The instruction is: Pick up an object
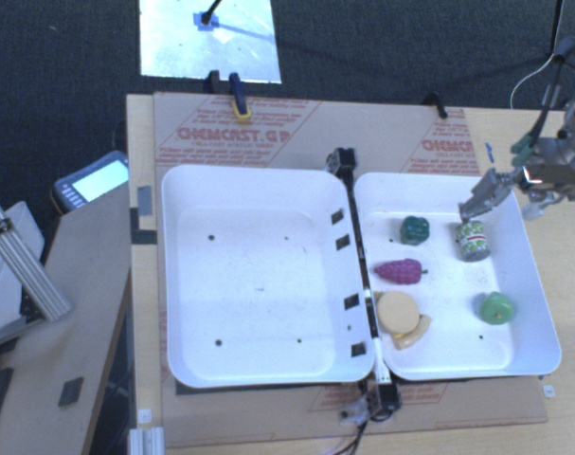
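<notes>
Setting: a wooden table [268, 126] seen from above at a slant, with two shallow white bins side by side on it.
Left bin [259, 282]: a bare white floor with a few small dark specks.
Right bin [533, 349]: holds five small things, all lying apart except the two at its lower left.
Arm: grey, coming in from the right edge of the view, above the right bin's upper right corner.
Claw [478, 207]: points down and to the left, its tip just above the small can; whether the claw is spread or pressed together, I cannot tell. Nothing can be seen gripped in it.
Small can [473, 241]: a short round can with a green and white label, upright in the upper right part of the right bin, just under the claw's tip.
Dark green object [415, 229]: a lumpy dark green thing, left of the can.
Purple grapes [399, 271]: a toy bunch lying near the divider, below the dark green object.
Green apple [496, 308]: a small bright green fruit at the lower right.
Tan round piece [397, 311]: at the lower left, touching a pale yellow banana-like piece [415, 331] beside it.
</notes>
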Available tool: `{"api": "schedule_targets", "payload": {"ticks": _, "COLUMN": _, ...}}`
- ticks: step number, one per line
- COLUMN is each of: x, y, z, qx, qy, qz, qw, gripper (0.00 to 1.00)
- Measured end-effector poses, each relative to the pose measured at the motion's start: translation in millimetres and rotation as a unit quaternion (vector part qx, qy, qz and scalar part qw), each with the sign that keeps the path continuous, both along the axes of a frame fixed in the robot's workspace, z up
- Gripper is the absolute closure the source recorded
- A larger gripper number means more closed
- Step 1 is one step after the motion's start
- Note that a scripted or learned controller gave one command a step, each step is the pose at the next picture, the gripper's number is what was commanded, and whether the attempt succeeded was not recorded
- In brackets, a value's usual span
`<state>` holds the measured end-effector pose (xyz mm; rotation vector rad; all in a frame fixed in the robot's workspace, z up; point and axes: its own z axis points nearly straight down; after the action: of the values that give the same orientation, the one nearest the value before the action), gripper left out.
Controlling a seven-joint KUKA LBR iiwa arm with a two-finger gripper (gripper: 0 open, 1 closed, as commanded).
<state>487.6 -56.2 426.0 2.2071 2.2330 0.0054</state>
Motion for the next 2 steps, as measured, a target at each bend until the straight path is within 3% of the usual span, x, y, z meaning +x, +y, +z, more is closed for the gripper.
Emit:
{"api": "schedule_targets", "payload": {"ticks": 1, "x": 0.5, "y": -4.3, "z": 11.4, "qx": -0.001, "qy": -0.002, "qz": -0.002, "qw": 1.0, "gripper": 1.0}}
{"api": "schedule_targets", "payload": {"ticks": 2, "x": 17.0, "y": 58.5, "z": 115.1, "qx": 0.0003, "qy": -0.006, "qz": 0.0, "qw": 1.0, "gripper": 1.0}}
